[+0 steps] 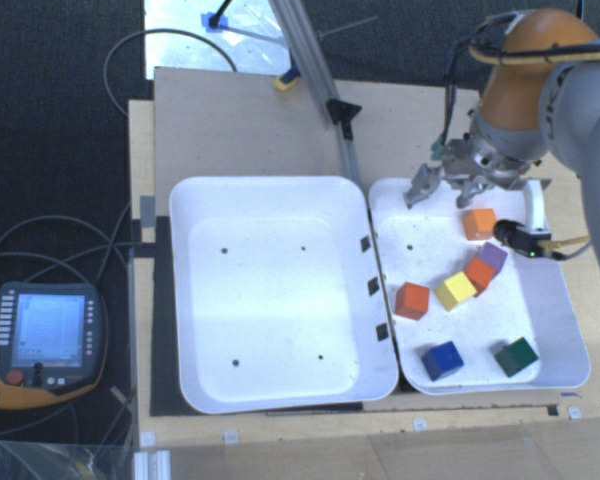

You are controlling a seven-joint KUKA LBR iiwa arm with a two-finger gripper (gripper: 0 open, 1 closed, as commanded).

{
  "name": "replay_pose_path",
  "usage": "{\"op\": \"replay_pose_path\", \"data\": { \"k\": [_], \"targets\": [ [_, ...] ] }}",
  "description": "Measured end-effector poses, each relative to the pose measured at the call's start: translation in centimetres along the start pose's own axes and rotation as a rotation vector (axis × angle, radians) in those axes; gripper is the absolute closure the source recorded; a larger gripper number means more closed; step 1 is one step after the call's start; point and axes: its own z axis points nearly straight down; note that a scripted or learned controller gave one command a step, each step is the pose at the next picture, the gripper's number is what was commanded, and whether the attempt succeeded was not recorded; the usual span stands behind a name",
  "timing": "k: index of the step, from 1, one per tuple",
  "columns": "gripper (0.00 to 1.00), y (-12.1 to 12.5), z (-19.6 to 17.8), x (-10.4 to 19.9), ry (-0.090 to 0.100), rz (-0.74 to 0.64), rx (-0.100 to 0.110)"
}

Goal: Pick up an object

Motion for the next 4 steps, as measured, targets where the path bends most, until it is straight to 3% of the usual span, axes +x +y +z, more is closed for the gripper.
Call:
{"op": "replay_pose_path", "data": {
  "k": [2, 3, 4],
  "targets": [
    [0.0, 0.9, 9.5, -0.2, 0.0, 0.0, -0.001],
    [1.0, 1.1, 8.1, -0.3, -0.001, -0.003, -0.007],
    [1.0, 1.3, 3.6, -0.6, -0.001, 0.001, -0.009]
  ]
}}
